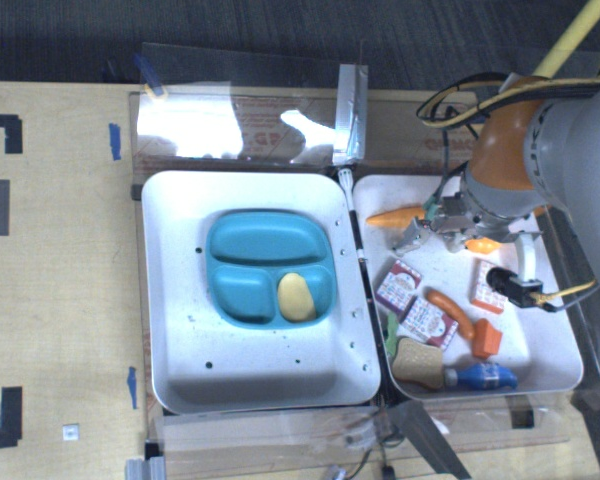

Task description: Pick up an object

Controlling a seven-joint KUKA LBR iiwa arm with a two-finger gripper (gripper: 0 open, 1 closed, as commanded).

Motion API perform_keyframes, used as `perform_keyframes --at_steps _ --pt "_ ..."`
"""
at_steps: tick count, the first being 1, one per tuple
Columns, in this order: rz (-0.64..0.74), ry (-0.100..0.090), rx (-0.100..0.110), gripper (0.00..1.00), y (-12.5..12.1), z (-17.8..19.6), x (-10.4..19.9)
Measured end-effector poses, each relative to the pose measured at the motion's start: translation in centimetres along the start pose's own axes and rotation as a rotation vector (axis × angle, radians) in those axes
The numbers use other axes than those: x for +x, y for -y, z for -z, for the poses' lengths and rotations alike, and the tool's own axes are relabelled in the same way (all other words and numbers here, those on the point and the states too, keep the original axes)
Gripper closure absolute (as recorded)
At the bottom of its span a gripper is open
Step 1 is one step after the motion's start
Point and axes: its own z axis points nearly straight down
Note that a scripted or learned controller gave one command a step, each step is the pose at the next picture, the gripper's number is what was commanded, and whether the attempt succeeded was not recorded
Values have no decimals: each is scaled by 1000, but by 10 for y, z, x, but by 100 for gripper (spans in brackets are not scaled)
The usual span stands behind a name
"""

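Observation:
My gripper (422,226) is low in the back left part of the right bin (565,363). An orange carrot (392,216) lies right at its left side, touching or nearly touching it. Just right of the gripper is a small orange piece (483,246). Toward the front of this bin lie two purple-and-white packets (398,288) (427,320), a second orange carrot (450,310), a white-and-red card (485,288), an orange block (487,340), a tan sponge-like piece (418,361) and a blue bottle (485,376).
The left bin (170,268) holds a blue divided tray (265,263) with a yellow oval object (296,296) in its front right compartment. A clear plastic panel (240,128) stands behind the left bin. Yellow cables (460,98) loop above the wrist.

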Motion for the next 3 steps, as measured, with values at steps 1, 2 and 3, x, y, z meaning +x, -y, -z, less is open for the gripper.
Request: perform_keyframes --at_steps 1,2,3 --pt "44 -1 -1 0 69 2 21" --pt "42 1 -9 100 67 13 20" --pt "42 1 -8 0 67 12 20"
